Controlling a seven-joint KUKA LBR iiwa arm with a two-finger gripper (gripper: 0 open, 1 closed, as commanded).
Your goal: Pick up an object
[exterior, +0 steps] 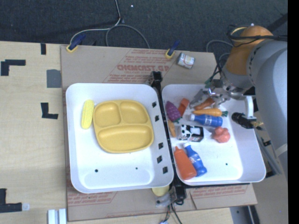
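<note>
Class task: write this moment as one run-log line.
arm: over right bin | gripper: above orange carrot-shaped toy, grasp unclear | blue bottle: lying in right white bin | yellow divided plate: left bin

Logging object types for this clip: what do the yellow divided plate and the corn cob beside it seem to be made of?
The yellow divided plate looks like moulded plastic with a smooth matte finish: even colour, rounded compartment ridges, soft sheen. The corn cob is probably a plastic or rubber toy, judging by its uniform bright yellow and faint ribbed surface, though the view is too coarse to be sure.
</note>
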